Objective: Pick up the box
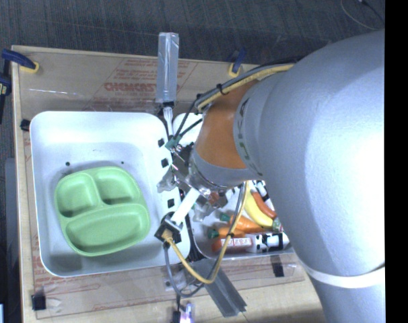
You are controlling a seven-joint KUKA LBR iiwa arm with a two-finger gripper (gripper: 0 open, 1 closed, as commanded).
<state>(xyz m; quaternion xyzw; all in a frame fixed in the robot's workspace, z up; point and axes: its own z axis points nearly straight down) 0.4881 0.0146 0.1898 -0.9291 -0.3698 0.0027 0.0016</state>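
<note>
Where arm covers, box [268,242] seemingly black-white

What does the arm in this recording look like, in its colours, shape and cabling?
The arm is bulky, with smooth rounded light-grey housings and an orange band above the wrist. Yellow and black cables run along it towards the wrist, and a yellow cable loops below. The wrist hardware is metallic with white parts.

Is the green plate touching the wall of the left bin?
Apart. The camera view shows white bin floor all around the green plate, between it and the walls of the left bin.
</note>
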